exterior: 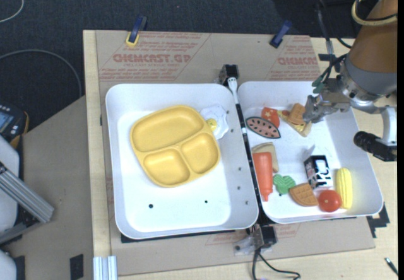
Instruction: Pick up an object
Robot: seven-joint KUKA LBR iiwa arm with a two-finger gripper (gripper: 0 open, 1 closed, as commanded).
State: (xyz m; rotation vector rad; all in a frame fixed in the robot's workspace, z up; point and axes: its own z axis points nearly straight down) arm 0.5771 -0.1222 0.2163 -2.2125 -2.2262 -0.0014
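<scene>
The hand [310,110] hangs low over the far part of the right bin [366,171], just above a small orange-brown toy food piece [294,116]. It is too dark and small to tell if the hand is spread or pressed together, or if it pinches anything. My guess is that it hangs there because this piece is the one it wants to pick up.

That piece lies right under the tip of the hand, a bit to its left side as the camera sees it. Just past it is a little red piece [270,114], and next to that a dark oval slice [262,125].

Nearer the front of the bin, well away from the hand, lie a carrot [263,173], a green bit [285,183], a black and white block [317,171], a yellow corn cob [344,187] and a red tomato [328,200].

The left bin [120,146] is far from the hand. It has a yellow tray [174,145] with three parts and a fried egg toy [214,121] beside it.

The toys lie loose and spread out, so I think the hand has room to come down on one.
</scene>
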